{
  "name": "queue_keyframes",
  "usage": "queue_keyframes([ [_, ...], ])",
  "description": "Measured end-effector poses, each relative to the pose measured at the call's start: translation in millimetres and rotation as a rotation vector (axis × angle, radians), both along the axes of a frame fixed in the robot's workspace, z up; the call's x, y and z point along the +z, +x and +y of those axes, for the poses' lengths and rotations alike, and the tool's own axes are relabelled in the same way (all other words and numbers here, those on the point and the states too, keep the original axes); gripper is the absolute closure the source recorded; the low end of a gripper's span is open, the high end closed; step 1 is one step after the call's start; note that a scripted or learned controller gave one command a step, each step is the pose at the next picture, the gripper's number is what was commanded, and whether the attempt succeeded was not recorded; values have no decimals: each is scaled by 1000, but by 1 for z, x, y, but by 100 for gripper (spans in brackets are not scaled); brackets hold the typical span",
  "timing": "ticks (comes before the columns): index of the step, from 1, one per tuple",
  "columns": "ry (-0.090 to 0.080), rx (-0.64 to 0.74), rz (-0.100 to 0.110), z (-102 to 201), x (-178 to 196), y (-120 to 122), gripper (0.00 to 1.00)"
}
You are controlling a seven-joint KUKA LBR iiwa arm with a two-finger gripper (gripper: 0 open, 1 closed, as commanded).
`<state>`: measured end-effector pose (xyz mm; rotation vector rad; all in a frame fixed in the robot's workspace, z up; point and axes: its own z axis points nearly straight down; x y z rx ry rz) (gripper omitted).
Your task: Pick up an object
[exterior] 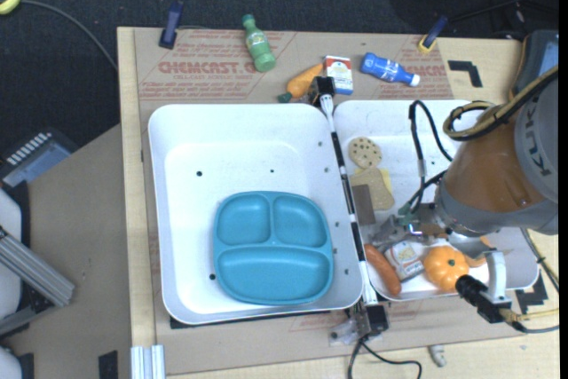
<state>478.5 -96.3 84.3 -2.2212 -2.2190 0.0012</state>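
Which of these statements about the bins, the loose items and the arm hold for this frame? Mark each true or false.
1. The blue three-compartment plastic tray lies in the left white bin. True.
2. The green plastic bottle lies inside the right white bin. False: it lies on the cardboard bench top behind the bins.
3. The round tan cookie with dark chips lies in the right white bin. True.
4. The small orange pumpkin-shaped toy sits in the blue tray. False: it sits at the near edge of the right bin, beside the arm.
5. The blue plastic bottle with a white cap stands upright. False: it lies on its side behind the right bin.
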Motion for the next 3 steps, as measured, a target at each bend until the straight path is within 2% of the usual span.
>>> queue_keyframes([
  [1,-1,-1,-2,0,10,0,100],
  [2,-1,-1,-2,0,10,0,0],
  [3,-3,-1,-3,-81,0,28,0],
])
